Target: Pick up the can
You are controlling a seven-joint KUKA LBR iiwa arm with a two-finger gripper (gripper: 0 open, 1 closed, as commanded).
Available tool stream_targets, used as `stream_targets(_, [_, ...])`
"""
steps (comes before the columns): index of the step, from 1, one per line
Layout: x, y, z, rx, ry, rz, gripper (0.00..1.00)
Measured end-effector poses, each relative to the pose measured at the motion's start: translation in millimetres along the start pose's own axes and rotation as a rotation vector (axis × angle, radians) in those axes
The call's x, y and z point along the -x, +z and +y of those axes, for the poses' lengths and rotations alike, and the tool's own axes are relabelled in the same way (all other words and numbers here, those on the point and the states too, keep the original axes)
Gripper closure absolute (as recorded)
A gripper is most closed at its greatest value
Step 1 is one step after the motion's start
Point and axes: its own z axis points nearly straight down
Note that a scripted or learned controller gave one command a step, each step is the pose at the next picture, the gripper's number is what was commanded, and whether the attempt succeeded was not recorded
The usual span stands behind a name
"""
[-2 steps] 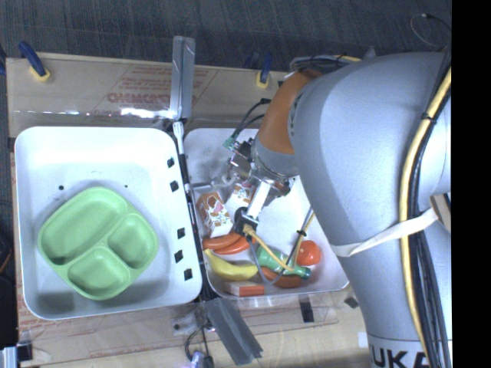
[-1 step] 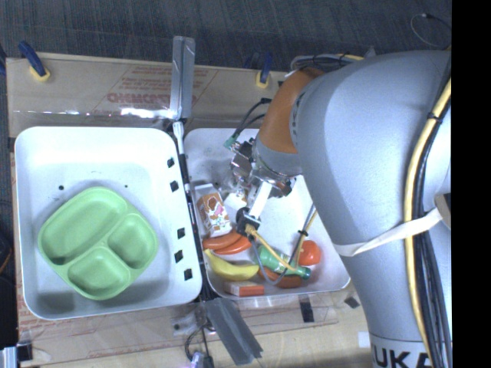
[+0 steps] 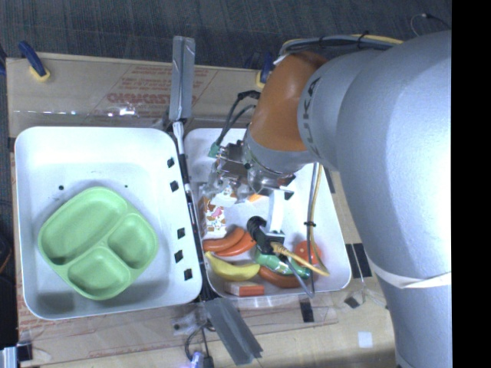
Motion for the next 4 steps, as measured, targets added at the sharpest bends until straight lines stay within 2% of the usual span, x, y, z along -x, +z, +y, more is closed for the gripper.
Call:
stream_targets(1, [-77.2, 1.6, -48.3, -0.003, 0.417, -0.002, 1.0])
stream_targets(2, [-122.8, -41.4, -66.3, 0.002, -0.092, -0.003, 1.0])
stream_targets(3, [-191.2, -60.4, -6.9, 0.001, 0.079, -0.004, 1.0])
stream_targets(4, [-244.4, -41.3, -21.0, 0.003, 0.177, -0.004, 1.0])
